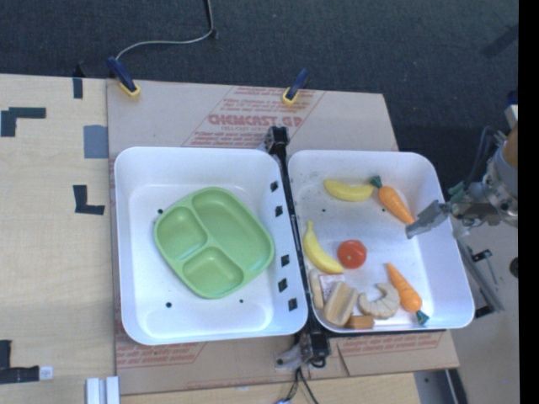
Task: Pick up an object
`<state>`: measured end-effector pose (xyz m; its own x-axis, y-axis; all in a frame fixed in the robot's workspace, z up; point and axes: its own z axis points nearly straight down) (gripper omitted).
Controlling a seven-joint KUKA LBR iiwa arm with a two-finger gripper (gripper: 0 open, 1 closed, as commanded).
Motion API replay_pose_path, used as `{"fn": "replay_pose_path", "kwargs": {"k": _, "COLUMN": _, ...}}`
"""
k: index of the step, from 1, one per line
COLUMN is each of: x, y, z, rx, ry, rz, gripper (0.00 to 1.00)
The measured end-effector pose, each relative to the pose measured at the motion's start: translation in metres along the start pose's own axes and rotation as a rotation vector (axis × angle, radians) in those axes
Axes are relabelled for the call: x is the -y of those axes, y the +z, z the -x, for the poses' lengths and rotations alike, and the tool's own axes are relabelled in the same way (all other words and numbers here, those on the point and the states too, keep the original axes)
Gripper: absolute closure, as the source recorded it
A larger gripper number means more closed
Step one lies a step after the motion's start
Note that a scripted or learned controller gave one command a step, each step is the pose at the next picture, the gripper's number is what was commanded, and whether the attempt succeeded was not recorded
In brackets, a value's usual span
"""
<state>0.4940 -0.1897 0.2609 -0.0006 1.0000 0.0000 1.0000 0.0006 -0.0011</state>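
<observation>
The gripper point(428, 217) hangs over the right rim of the right bin point(421, 165), reaching in from the right, and one grey finger point(424, 220) slants down toward the bin floor; whether the hand is apart or together I cannot tell from up here, and nothing sits between its fingers. In that bin the pickings lie scattered: a carrot point(394, 203) just left of the finger, close but apart from it, tip pointing down-right, with a banana point(348, 191) at its leafy end near the back wall. A tomato point(352, 252) sits mid-floor, and a second banana point(321, 252) curves just beside it, along the left wall. Toward the front, a second carrot point(403, 289) points at the front right corner, and a cluster of pale pieces point(352, 300) (bread-like, hard to name) crowds the front wall. Over in the left bin point(135, 225), a green tray point(213, 241) with three compartments lies flat, turned at a slant. Both bins rest on cardboard point(210, 116) pinned at the back by a clamp point(123, 76).
</observation>
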Motion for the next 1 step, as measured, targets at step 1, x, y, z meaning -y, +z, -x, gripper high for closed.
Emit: {"fn": "replay_pose_path", "kwargs": {"k": 1, "x": -0.1065, "y": 0.0387, "z": 0.0159, "rx": 0.0, "ry": -0.001, "rz": 0.0, "gripper": 0.0}}
